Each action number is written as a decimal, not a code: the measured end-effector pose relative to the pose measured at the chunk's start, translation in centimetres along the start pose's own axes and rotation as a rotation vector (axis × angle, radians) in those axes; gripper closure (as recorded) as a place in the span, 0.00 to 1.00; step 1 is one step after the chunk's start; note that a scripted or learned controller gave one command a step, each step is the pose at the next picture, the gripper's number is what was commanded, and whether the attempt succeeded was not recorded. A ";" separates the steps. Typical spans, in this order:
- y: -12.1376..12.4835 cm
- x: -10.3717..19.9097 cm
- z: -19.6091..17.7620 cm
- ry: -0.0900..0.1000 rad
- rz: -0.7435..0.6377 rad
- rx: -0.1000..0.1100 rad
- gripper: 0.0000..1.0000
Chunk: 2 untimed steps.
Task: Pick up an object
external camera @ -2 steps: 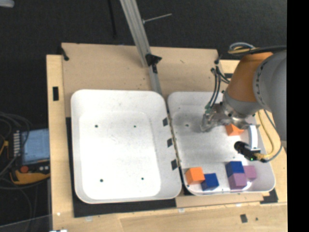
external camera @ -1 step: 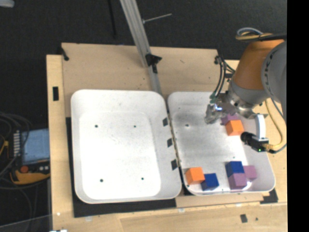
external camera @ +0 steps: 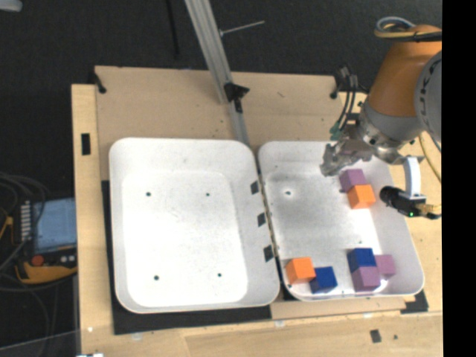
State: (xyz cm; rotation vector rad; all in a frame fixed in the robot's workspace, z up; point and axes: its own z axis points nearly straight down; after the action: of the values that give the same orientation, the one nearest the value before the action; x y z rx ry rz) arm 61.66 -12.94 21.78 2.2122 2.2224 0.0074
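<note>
Fingers of the pincer are too small and blurred against the bin floor to tell whether they stand apart or together; nothing can be seen between them. The pincer hangs over the far right part of the right bin, at the end of the grey arm with its orange band, which comes in from the right. Just to its right and a little nearer lies a purple block, with an orange block touching its near side; whether the pincer touches the purple block I cannot tell.

Along the near wall of the right bin lie five more blocks. An orange cube sits toward the near left corner, with a blue cube just beside it on the right. Further right, a dark blue block stands just behind a purple cube, and a pale purple block lies against their right side near the bin's corner.

The left bin sits beside it, their inner walls touching along the middle of the bench.
</note>
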 end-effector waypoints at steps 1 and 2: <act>0.1 -0.1 -1.0 0.001 -0.002 0.005 1.00; 0.2 4.6 -0.5 0.001 -0.001 0.007 1.00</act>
State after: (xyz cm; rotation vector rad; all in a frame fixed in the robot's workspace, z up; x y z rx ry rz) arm 61.82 -8.30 22.27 2.2147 2.2274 0.0003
